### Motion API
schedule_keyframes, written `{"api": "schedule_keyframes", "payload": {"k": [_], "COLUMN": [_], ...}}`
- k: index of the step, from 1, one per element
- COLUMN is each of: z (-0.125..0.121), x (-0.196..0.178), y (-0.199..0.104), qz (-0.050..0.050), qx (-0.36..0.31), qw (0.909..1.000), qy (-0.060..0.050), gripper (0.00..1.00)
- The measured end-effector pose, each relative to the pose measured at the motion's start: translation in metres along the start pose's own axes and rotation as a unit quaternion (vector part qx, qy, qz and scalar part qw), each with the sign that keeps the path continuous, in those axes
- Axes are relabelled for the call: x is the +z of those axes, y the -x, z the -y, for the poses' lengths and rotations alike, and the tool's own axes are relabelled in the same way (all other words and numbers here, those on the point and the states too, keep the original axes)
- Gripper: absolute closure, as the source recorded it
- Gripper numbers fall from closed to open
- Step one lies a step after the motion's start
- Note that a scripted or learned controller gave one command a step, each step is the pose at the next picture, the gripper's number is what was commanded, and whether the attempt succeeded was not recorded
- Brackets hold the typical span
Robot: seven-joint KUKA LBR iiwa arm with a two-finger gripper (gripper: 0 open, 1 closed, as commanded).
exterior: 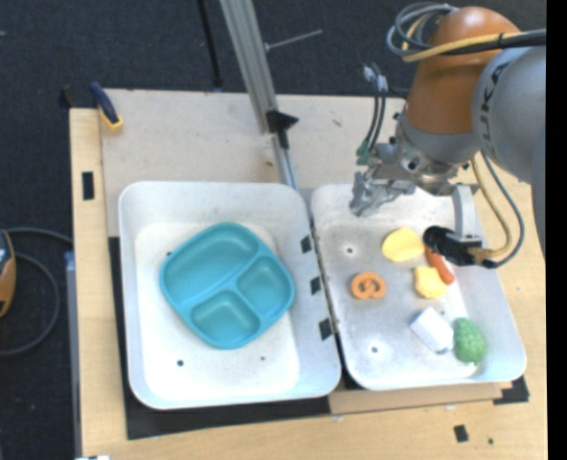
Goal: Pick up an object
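The gripper (365,197) hangs at the far edge of the right bin (360,353); I cannot tell its state. A yellow toy (402,245) lies near it.

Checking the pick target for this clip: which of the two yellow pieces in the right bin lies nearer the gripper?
The larger, rounder yellow piece, up the bin just below the gripper. The smaller yellow piece lies farther down, beside the orange-red piece.
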State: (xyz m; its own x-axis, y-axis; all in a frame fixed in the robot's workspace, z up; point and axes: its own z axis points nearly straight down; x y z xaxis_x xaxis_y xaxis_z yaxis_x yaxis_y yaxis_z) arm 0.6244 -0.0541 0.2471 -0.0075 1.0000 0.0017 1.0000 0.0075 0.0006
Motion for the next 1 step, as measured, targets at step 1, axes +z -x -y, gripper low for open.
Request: {"api": "schedule_keyframes", "payload": {"k": [1], "z": [0.0194], "x": [-0.0093], "y": [-0.0519], "qz": [0.0], "qx": [0.0], "qw": [1.0], "qy": [0.0], "gripper": [1.0]}}
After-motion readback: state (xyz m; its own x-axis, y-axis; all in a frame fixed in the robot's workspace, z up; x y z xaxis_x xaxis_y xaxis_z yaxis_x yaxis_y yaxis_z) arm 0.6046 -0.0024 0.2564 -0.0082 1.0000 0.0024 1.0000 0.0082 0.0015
